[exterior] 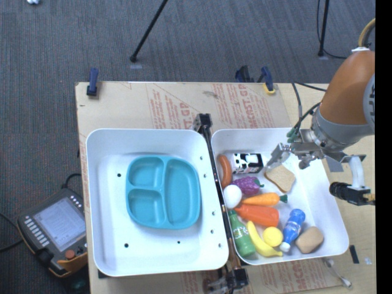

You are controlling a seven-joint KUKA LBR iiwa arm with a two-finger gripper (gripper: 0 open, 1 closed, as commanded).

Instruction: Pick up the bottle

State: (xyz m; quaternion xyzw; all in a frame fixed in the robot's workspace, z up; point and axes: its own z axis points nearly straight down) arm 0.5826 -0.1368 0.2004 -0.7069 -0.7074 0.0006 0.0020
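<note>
The hand [286,154] hovers over the right bin's [331,201] far side with fingers spread, holding nothing, just above the bread [280,177], well apart from the bottle [292,226] near the bin's front.

You're looking at a robotics lab: grey carpet floor [184,35], tripod legs [153,23], plywood bench [171,103] w/ blue clamps [92,81], teach pendant [54,228] on the floor, KUKA arm [349,97] over toy-food bins [318,192].

Even, diffuse overhead light, soft shadows, slightly grainy, mild blur.
</note>
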